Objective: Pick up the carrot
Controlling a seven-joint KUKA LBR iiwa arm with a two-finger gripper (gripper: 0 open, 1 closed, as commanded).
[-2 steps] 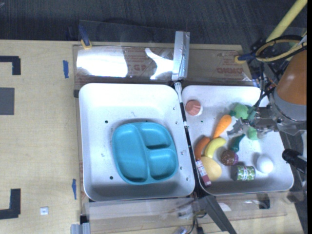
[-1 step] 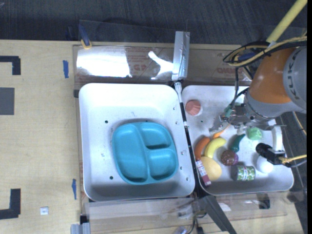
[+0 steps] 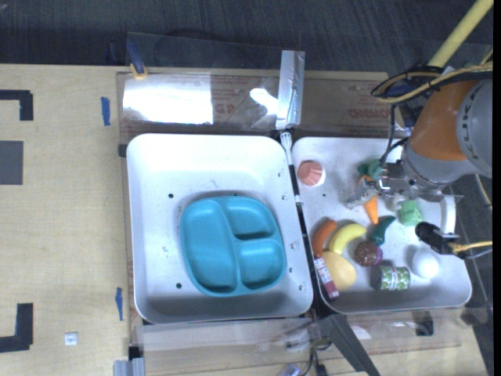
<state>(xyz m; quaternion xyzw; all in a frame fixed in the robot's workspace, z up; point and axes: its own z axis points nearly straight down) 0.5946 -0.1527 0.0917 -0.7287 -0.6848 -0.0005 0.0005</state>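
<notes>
The carrot is a small orange cone with a teal-green leafy end. It lies in the right bin, near the bin's middle. My gripper hangs at the end of the grey arm with the orange band, directly over the carrot's upper end. The gripper's metal body hides the point where they meet, so I cannot tell whether it is touching the carrot.
Around the carrot lie a green vegetable, a pale green piece, a banana, a dark red ball, a lemon, a green can and a white egg. The left bin holds a blue divided plate.
</notes>
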